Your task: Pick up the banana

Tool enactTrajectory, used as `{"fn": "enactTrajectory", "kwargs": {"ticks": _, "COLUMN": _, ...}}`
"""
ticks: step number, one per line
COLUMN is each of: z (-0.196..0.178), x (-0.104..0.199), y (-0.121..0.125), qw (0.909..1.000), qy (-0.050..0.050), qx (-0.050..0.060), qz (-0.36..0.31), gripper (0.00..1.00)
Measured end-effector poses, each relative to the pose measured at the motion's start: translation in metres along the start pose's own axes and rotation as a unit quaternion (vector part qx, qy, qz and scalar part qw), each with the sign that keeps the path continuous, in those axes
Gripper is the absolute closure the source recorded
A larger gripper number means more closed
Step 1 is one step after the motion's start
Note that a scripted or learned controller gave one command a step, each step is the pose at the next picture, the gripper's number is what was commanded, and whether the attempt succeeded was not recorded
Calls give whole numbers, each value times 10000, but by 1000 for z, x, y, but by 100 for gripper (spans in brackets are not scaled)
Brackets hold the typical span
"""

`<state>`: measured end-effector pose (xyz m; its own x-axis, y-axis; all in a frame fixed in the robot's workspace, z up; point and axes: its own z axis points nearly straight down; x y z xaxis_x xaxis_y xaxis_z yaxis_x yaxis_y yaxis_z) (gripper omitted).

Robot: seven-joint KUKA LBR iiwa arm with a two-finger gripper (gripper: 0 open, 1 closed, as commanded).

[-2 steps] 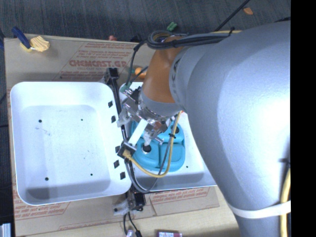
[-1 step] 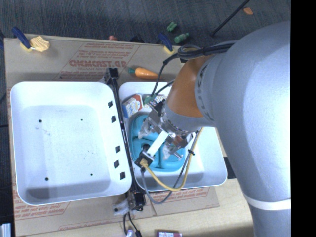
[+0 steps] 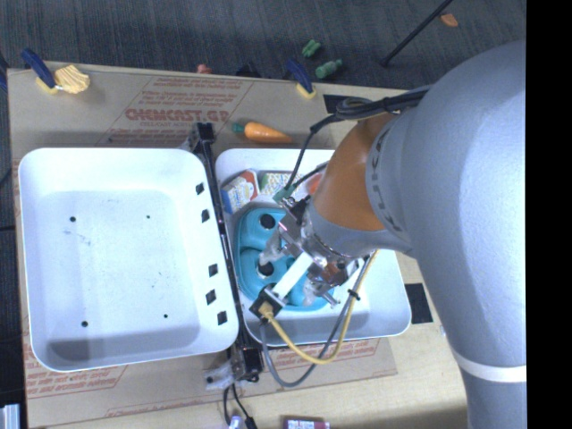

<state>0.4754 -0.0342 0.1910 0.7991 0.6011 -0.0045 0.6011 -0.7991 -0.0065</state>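
Note:
My gripper (image 3: 284,271) is down inside the right bin (image 3: 386,315), over a blue object (image 3: 255,231) that lies against the bin's left wall. The grey arm with its orange band (image 3: 344,190) reaches in from the right and covers most of that bin's floor and contents. No yellow banana shape can be made out among the things that show around the wrist. A red and white packet (image 3: 239,189) and a green-printed packet (image 3: 275,184) lie at the bin's far end.
The left bin (image 3: 36,239) stands beside the right one, with a black divider (image 3: 214,213) between them. An orange carrot (image 3: 264,133) lies on the cardboard behind the bins. A yellow cable (image 3: 308,354) loops over the right bin's front rim.

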Motion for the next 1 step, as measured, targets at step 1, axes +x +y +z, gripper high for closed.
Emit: {"fn": "enactTrajectory", "kwargs": {"ticks": 1, "z": 0, "x": -11, "y": 41, "qw": 9820, "qy": 8, "qx": -20, "qz": -1887, "gripper": 0}}
